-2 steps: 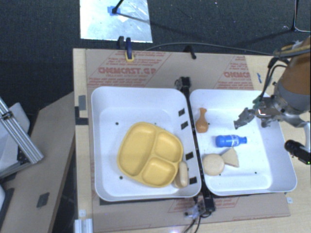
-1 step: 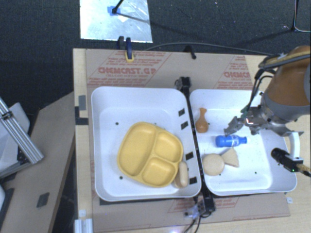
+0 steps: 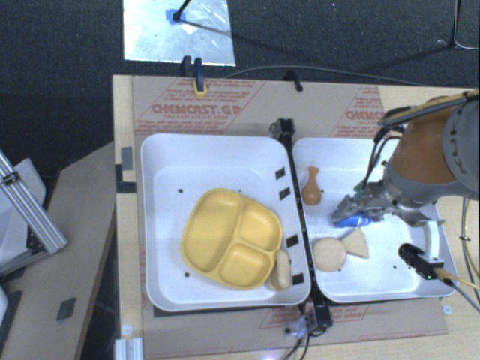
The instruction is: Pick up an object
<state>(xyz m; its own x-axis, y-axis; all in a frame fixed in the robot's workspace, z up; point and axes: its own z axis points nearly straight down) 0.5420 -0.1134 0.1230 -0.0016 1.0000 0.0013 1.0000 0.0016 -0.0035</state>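
In the right bin [image 3: 375,291] my gripper [image 3: 354,207] hangs low over the bin floor, left of the grey arm with its orange band [image 3: 424,152]. A small blue object [image 3: 349,219] lies right under the gripper tip, touching or nearly touching it. Whether it is held cannot be told. A tan gourd-shaped piece [image 3: 311,187] lies to the upper left of the gripper. A round beige disc [image 3: 328,253] and a pale wedge [image 3: 357,244] rest just below it.
The left bin [image 3: 169,201] holds a yellow divided plate [image 3: 231,238] with a beige oval piece [image 3: 281,269] against its lower right rim. A black divider [image 3: 296,201] runs between the bins. The bench carries printed cardboard [image 3: 199,107] behind the bins.
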